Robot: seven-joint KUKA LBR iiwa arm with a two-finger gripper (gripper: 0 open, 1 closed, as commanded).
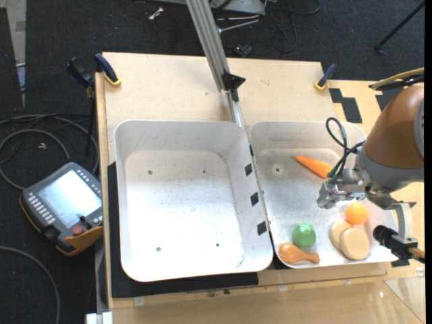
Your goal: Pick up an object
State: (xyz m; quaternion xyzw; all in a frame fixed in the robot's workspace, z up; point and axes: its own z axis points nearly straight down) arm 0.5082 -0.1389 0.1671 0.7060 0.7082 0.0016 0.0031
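While the carrot (313, 165) lies on the floor of the right bin (283, 137), its long axis runs on a slant, the thin tip pointing up and to the left and the thick end down and to the right, toward the pincer (331, 198). It sits just above and slightly left of the pincer, close by but not between the fingers. I cannot tell whether the pincer is released or clenched; it grasps nothing that can be seen. Just right and below the pincer rests an orange ball (356, 213), with a pale round block (350, 241) below that. Lower left of the pincer is a green ball (304, 234) and beneath it a tan pear-shaped piece (297, 253). Far to the pincer's left is the left bin (135, 137), on the table (169, 86).
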